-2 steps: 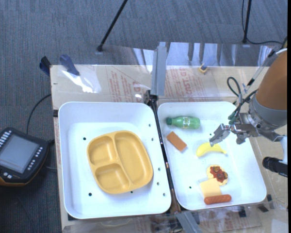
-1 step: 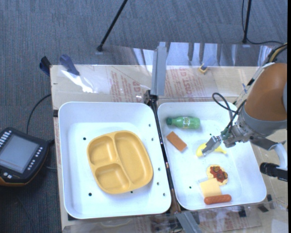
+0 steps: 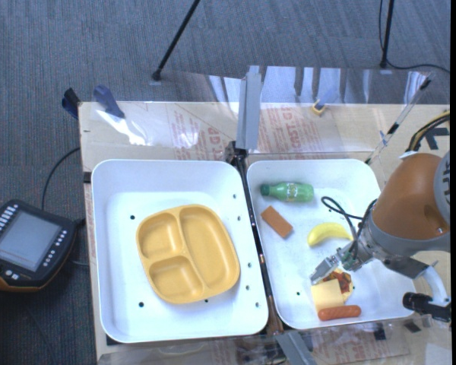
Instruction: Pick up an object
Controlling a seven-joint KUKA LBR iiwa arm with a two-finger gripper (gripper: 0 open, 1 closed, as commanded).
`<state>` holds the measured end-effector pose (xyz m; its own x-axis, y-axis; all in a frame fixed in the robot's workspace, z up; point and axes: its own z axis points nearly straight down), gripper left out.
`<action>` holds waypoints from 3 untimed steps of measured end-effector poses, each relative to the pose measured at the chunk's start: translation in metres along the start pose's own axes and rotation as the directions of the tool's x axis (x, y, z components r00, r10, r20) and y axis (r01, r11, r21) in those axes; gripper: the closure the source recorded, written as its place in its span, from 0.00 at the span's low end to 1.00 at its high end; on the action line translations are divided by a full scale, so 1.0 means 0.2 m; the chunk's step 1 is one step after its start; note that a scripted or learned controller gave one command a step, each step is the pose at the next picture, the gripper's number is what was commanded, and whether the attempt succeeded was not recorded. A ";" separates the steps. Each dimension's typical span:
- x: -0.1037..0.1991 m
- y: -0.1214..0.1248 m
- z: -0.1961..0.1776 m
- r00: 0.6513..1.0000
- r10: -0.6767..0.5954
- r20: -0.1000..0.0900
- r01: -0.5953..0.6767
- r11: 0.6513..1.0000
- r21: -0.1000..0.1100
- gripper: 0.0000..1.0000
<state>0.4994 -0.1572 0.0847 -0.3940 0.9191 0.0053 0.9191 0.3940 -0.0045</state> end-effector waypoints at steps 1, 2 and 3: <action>0.00 0.00 -0.03 1.000 0.007 -0.005 -0.007 1.000 0.004 1.00; 0.13 0.22 0.01 0.995 0.095 0.000 -0.095 0.995 0.002 1.00; 0.12 0.22 0.01 0.995 0.096 0.000 -0.096 0.995 0.002 0.00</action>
<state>0.5292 -0.1174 0.0829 -0.3037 0.9528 0.0047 0.9527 0.3037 -0.0066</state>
